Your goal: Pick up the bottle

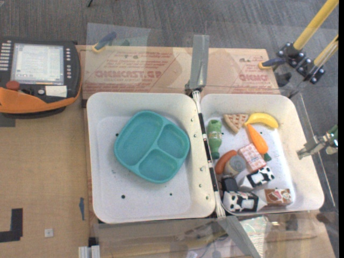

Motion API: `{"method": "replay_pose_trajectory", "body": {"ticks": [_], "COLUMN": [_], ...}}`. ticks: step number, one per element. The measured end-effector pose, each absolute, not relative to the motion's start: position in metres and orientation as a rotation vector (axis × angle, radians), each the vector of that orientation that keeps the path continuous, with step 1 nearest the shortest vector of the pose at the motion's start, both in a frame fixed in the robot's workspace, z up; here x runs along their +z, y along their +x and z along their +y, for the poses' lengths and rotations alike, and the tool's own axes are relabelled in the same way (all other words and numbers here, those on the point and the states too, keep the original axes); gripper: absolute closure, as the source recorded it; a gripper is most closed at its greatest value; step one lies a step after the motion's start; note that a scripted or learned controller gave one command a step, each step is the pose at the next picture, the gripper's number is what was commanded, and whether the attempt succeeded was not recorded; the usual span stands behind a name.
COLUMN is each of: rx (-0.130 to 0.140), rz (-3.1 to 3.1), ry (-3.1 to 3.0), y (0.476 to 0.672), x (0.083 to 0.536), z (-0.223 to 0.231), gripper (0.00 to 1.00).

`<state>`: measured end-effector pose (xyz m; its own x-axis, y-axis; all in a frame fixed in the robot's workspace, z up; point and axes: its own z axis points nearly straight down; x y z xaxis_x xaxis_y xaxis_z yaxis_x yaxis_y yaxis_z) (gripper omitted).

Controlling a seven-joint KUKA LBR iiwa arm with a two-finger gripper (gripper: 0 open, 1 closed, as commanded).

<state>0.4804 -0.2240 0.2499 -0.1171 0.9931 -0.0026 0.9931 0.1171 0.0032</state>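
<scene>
While the gripper (pixel 324 143) hangs at the view's right edge, just outside the right bin's (pixel 301 117) rim, its state cannot be told. Between it and the green bottle (pixel 214 137) lie a carrot (pixel 257 138), a pink carton (pixel 251 157) and a banana (pixel 262 120). The bottle rests against that bin's left wall, a waffle wedge (pixel 235 122) beside it and a grey-topped can (pixel 232 165) just below. A teal divided plate (pixel 152 152) lies in the left bin (pixel 102 160)
</scene>
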Motion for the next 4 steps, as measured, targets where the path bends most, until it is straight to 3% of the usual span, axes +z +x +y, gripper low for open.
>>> {"method": "replay_pose_trajectory", "body": {"ticks": [1, 2, 3, 4], "rx": [0.014, 0.001, 0.04, -0.001], "rz": [2.187, 2.263, 1.747, 1.795], "ry": [2.237, 2.176, 2.587, 2.577], "y": [0.484, 0.483, 0.493, 0.48], "x": [0.117, 0.262, 0.144, 0.226], "z": [-0.183, -0.222, -0.216, -0.213], "gripper": [0.0, 0.0, 0.0, 0.0]}}
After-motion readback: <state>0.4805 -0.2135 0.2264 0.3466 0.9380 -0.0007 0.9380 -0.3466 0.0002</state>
